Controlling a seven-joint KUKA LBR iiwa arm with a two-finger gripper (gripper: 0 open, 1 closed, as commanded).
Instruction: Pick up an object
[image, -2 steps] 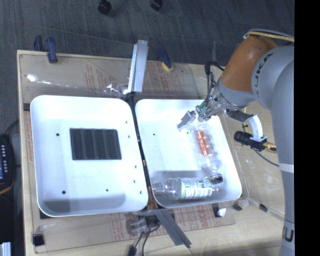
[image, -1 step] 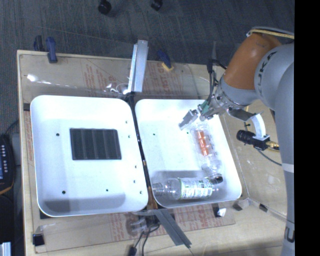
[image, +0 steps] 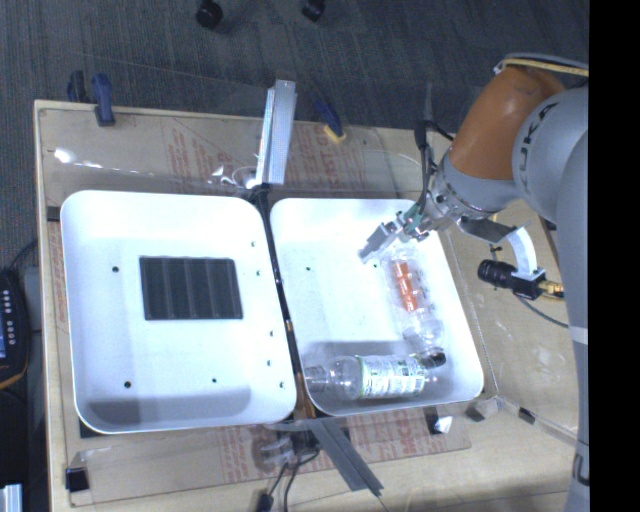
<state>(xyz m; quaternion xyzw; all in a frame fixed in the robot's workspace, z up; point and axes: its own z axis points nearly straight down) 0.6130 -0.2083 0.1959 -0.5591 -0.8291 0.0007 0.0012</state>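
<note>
The grey arm with the orange band (image: 500, 130) reached in from three o'clock, and its two-finger jaws (image: 385, 240) hung over the upper part of the right shallow white plastic bin (image: 300, 300); whether they were released or clenched, I could not tell. Nothing showed between them. Just below the jaws, toward five o'clock, lay a clear plastic bottle with an orange label (image: 410, 295), running lengthwise toward six o'clock. A second clear plastic bottle with a white-and-green label (image: 375, 377) lay along the bin's six o'clock wall, its dark cap near the first bottle's lower end. The left shallow white plastic bin (image: 90, 300) at nine o'clock held a dark ribbed rectangular block (image: 190, 288) lying flat. Both bins sat side by side on the pale wooden tabletop (image: 520, 350)
</note>
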